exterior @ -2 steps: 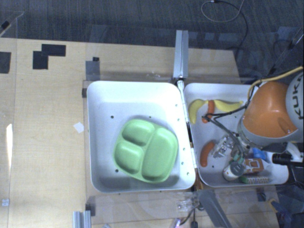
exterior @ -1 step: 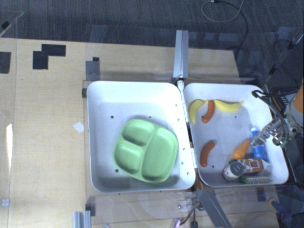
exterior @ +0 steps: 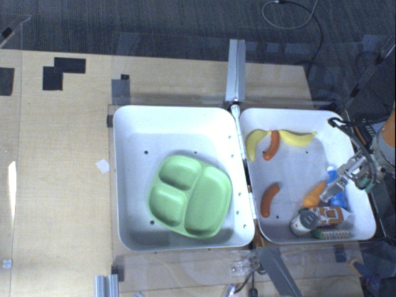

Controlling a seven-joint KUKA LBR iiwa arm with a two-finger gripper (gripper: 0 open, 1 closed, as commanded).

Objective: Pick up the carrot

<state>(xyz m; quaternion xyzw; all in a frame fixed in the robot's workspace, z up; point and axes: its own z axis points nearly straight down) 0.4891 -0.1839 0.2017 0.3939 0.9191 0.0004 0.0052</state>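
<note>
Seemingly, the carrot (exterior: 314, 194) is lodged beside the can (exterior: 319, 218) in the right bin (exterior: 291, 166), and with the gripper (exterior: 339, 185), its spread undeterminable, crowded by clutter, the wrong item could be seized.

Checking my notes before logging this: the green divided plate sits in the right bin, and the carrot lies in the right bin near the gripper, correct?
Not quite. The camera view shows the green divided plate in the left bin, not the right. The carrot does lie in the right bin near the gripper.
</note>
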